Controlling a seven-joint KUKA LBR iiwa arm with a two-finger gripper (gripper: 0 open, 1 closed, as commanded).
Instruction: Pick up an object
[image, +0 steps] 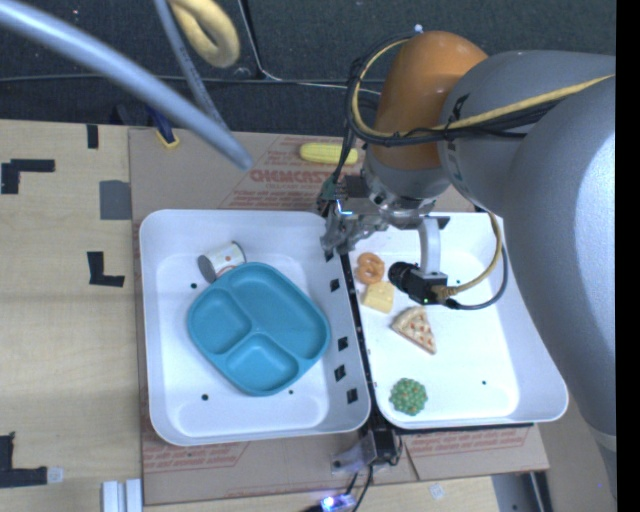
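Note:
In the right bin lie an orange ring-shaped pastry, a yellow cheese block, a pizza slice and a green broccoli piece. My gripper hangs over the back of the divider between the two bins, just left of the pastry and above it. Nothing shows in its grasp. The left bin holds a blue divided plate and a small grey cup lying on its side.
A yellow corn-like toy lies on the cardboard behind the bins. The grey arm with its orange band covers the back right of the right bin. A black cable part hangs next to the cheese.

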